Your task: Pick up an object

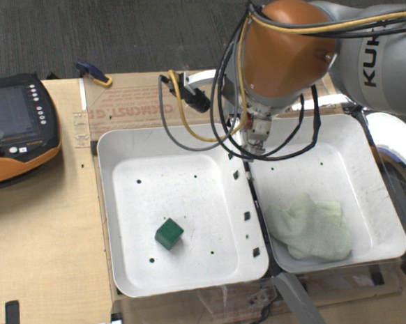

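Observation:
A small dark green cube (169,233) lies in the left white bin (122,199), towards its front middle. A crumpled pale green cloth (313,228) rests in the front part of the right white bin (357,160). My gripper (255,134) hangs below the orange wrist band, over the back of the divide between the two bins. It is well above and behind both objects, and I see nothing held in it. Black and yellow cables loop around it.
A teach pendant (11,127) with an orange rim sits on the wooden bench at the far left. A strip of cardboard (136,107) lies behind the left bin, with a blue and yellow clip (94,73) at its corner.

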You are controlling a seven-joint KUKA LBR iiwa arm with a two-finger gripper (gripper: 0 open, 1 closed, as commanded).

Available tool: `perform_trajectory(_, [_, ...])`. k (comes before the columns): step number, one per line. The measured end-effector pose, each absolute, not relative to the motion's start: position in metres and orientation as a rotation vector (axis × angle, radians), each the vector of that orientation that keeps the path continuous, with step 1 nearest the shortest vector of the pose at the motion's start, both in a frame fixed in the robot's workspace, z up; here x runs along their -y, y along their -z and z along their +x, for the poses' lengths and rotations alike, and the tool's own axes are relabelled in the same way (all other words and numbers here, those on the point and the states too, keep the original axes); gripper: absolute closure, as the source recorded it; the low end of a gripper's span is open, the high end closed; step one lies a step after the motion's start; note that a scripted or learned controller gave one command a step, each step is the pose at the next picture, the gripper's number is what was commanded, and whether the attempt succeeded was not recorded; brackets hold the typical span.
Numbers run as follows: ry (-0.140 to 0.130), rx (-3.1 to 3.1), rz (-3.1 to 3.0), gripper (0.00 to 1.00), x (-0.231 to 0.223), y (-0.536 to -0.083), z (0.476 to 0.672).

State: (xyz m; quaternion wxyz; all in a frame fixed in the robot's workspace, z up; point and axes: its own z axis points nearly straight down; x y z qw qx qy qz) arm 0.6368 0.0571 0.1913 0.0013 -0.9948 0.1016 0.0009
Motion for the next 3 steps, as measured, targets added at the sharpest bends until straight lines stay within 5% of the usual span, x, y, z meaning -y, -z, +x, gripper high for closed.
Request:
perform_trajectory(1, [0.000, -0.324, -3.121, 1.00, -0.044, -0.192, 0.656])
perform_trajectory(2, [-0.004, -0.321, -3.123, 1.00, -0.034, -0.204, 0.616])
perform_trajectory(3, [-0.007, -0.345, -3.119, 1.00, -0.063, -0.208, 0.554])
